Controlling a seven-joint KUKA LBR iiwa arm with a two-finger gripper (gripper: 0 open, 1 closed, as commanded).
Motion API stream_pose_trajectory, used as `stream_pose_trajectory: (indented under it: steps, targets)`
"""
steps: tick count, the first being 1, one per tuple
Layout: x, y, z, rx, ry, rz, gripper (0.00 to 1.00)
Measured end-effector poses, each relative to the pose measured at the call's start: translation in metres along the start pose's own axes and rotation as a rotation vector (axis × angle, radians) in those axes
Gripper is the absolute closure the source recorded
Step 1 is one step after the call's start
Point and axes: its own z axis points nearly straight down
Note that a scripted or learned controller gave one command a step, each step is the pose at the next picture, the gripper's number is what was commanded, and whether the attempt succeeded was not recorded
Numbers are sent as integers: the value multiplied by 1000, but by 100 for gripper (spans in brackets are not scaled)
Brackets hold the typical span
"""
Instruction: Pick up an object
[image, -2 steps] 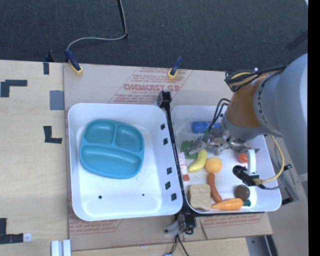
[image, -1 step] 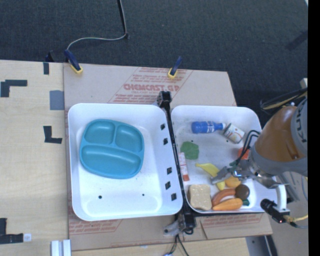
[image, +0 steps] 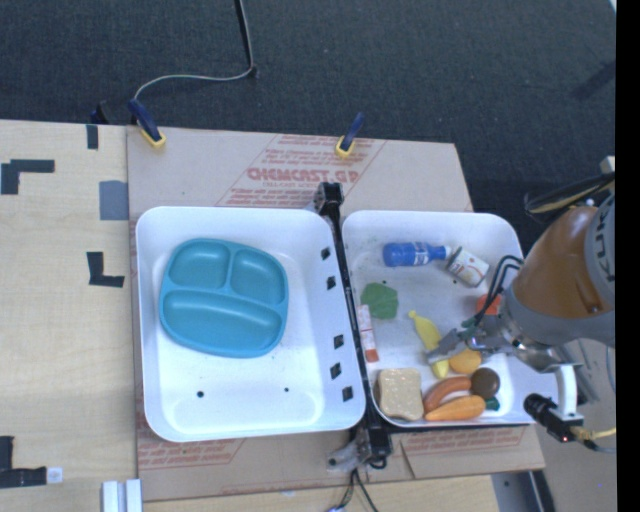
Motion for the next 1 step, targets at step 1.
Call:
stream_pose_trajectory:
  steps: [1]
  targets:
    - [88,33,-87,8,4,-4,100]
